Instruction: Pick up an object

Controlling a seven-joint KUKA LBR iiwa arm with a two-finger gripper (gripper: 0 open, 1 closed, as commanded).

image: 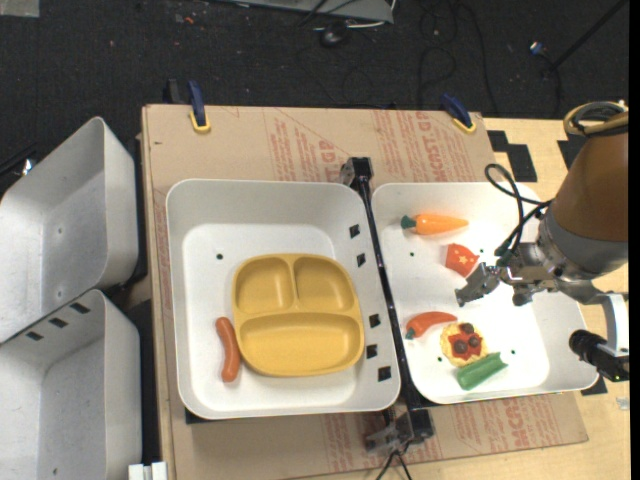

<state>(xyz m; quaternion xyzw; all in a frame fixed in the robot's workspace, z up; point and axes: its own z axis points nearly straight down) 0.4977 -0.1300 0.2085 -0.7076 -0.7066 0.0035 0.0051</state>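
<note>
Right bin (pixel 560 368), 5 toy foods: orange carrot (pixel 438 224), red pepper piece (pixel 460 259), red chili (pixel 430 321), small pizza (pixel 463 343), green pod (pixel 481 370). Pincer (pixel 478 286) hovers beside pepper piece; opening cannot be told; nothing visibly held.

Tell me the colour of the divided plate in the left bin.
Yellow: the divided plate shows plainly in the camera view.

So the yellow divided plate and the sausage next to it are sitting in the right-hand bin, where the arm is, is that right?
Not quite. The camera view shows the yellow divided plate and the sausage next to it in the left-hand bin. The arm's gripper is over the right-hand bin, which holds the small toy foods such as the carrot.
</note>
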